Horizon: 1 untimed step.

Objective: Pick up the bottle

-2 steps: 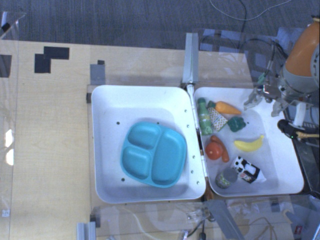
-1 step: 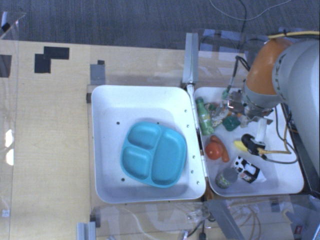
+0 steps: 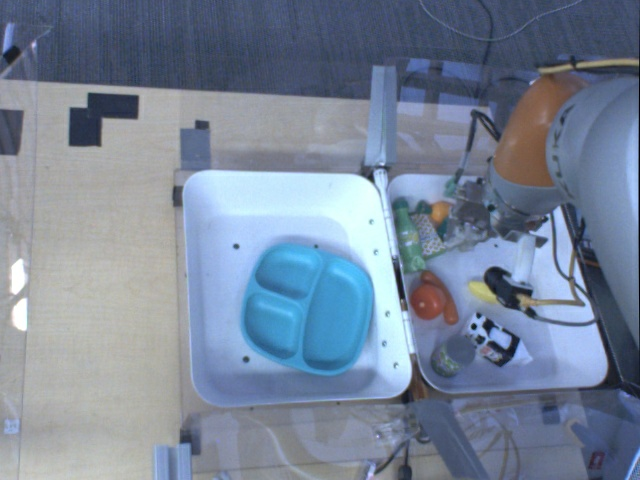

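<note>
Approach step: gripper [image 3: 462, 223] hovers over right bin [image 3: 560, 368], finger state cannot be told. Green bottle [image 3: 407, 234] lies along that bin's left wall. Next: shift left, descend.

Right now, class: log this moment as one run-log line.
arm: over right bin | gripper: beside green bottle | bottle: lying by bin's left wall | left bin: blue tray

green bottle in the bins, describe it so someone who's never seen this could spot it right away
Of the two white bins, take the right bin, the one the arm reaches into, and follow its left wall toward the far end. The green bottle lies there lengthwise along that wall, just left of the gripper. It is the only long green thing; the red-orange toy nearer the camera is rounder.
</note>
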Each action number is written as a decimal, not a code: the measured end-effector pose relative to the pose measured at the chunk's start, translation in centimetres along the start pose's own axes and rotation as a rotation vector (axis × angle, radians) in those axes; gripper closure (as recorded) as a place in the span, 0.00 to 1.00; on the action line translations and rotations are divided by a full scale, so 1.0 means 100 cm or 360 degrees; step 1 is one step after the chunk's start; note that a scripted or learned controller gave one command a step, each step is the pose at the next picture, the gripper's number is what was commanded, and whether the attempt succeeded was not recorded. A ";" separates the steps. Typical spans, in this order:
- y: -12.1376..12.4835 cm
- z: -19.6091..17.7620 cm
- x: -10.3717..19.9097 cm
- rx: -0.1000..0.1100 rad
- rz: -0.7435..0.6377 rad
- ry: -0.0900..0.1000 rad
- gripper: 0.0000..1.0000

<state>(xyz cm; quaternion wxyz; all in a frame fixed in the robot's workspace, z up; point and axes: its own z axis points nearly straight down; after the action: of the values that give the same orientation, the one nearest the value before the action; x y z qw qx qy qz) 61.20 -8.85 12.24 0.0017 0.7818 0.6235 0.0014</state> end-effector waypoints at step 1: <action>-0.011 -0.064 0.039 -0.0003 0.0106 0.0003 1.00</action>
<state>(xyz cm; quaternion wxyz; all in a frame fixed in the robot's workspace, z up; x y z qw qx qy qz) 60.97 -4.77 18.64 0.0020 0.8021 0.5972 0.0027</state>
